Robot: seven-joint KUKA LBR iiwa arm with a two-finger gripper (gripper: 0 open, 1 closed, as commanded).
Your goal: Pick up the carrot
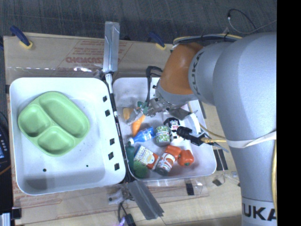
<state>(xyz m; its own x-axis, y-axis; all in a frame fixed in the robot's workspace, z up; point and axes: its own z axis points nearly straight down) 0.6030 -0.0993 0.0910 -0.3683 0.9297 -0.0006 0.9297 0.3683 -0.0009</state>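
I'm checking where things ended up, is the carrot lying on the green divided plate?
No, the carrot lies in the right bin among the toy groceries, while the green plate sits in the left bin.

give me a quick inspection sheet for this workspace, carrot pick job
surface: two shallow white bins side by side, left bin, right bin, on a brown bench
job's things: carrot lies in the right bin near its left wall
clutter: green divided plate in the left bin; blue item, small cans, red items in the right bin
grippers: gripper sits just above the carrot, finger state unclear
cables: black cable above the arm
surroundings: blue clamps on the bench's far edge
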